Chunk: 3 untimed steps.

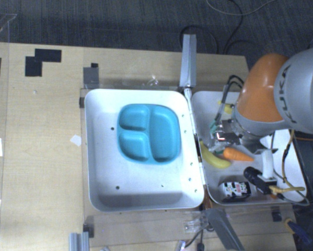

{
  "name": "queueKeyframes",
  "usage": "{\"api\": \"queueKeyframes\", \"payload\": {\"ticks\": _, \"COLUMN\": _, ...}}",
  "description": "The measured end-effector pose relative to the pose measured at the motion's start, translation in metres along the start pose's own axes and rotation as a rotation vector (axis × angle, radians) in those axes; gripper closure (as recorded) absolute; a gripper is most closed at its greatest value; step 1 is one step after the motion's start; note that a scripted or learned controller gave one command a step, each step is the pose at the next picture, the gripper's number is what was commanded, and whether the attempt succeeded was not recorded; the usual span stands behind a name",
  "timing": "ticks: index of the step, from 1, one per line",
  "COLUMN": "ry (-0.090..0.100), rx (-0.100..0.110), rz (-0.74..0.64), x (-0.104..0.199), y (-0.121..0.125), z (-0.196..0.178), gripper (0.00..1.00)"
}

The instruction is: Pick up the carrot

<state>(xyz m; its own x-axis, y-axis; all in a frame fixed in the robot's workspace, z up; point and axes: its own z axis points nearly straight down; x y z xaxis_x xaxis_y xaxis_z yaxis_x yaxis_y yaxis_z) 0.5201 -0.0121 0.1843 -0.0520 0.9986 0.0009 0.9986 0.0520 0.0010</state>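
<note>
On your left, the shallow white left bin (99, 156) holds a blue three-compartment plastic tray (148, 132). In the right bin (211, 192), the small orange carrot (238, 155) lies beside a yellow banana (216, 158), just under the grey arm's gripper (222, 136).

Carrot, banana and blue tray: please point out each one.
carrot (239, 155), camera view, middle of its orange body.
banana (217, 160), camera view, its yellow middle.
blue tray (148, 132), camera view, its central divider.

The grey arm (297, 88) reached in from the frame's right edge. Its gripper (221, 136) hung at centre right, wrist bent downward.
</note>
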Motion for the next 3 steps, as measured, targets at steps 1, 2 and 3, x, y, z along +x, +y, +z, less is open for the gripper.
{"api": "queueKeyframes", "payload": {"ticks": 1, "ry": 0.0, "rx": 0.0, "rz": 0.0, "x": 0.0, "y": 0.0, "z": 0.0, "gripper": 0.0}}
{"api": "queueKeyframes", "payload": {"ticks": 2, "ry": -0.001, "rx": 0.002, "rz": -0.091, "x": -0.075, "y": -0.016, "z": 0.029, "gripper": 0.0}}
{"api": "queueKeyframes", "payload": {"ticks": 3, "ry": 0.0, "rx": -0.008, "rz": -0.143, "x": -0.104, "y": -0.022, "z": 0.095, "gripper": 0.0}}
